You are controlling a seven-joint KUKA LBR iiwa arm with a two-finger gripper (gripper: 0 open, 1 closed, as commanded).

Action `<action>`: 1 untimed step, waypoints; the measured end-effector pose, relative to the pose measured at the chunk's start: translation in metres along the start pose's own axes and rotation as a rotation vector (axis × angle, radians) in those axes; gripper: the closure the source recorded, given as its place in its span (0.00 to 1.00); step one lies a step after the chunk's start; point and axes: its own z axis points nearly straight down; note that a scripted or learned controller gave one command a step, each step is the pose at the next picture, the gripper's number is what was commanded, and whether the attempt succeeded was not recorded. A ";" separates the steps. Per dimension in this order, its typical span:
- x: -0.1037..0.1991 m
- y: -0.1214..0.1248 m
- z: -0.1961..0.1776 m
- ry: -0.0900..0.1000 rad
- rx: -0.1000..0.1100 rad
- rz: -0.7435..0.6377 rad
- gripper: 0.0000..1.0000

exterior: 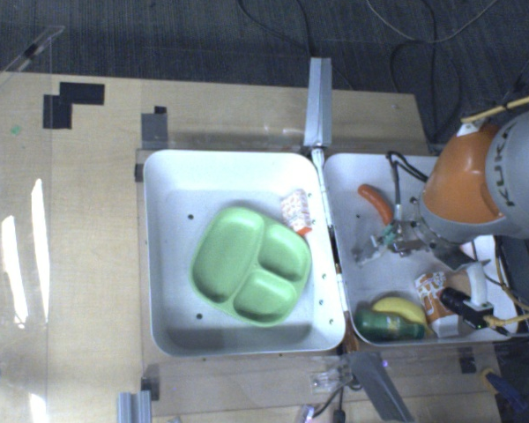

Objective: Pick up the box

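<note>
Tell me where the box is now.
The box lies in the right bin, near its front right corner, beside the banana and the green bottle.

Arm (502,179) cut off at right edge; box (434,296) partly hidden behind black part.

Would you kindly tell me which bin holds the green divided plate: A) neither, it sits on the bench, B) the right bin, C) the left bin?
C: the green divided plate lies inside the left bin, while the end effector works over the right bin.
</note>
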 end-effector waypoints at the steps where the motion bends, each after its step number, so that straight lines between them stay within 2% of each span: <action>1: -0.057 0.072 0.003 0.000 0.003 -0.050 0.00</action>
